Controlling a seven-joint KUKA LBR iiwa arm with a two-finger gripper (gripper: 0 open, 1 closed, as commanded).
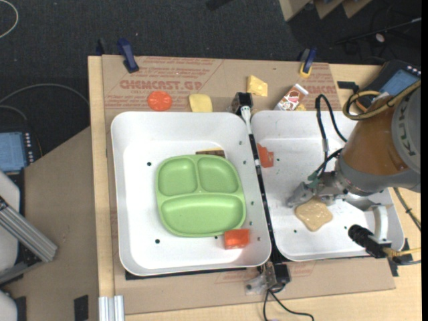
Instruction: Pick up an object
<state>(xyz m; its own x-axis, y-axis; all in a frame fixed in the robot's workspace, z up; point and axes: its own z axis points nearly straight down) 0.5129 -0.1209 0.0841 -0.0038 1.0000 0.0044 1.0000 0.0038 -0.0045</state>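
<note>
The arm (381,146) comes in from 3 o'clock and bends down over the right bin (294,129), its gripper (309,191) low near the bin's middle. Whether it is open or closed cannot be told from this angle, and nothing is seen held in it. A tan, toast-like piece (314,215) lies flat on the bin floor just at the gripper's 5 o'clock, touching or nearly touching it. A small orange piece (266,157) sits at the bin's 10 o'clock, against the divider. In the left bin (134,132) a green tray (199,196) with three compartments lies near the centre, and an orange block (237,238) rests at the tray's 5 o'clock. Beyond the bins, at 12 o'clock on the cardboard, lie an orange disc (160,101), two yellow pieces (200,103) (257,85) and a small packet (290,99).
</note>
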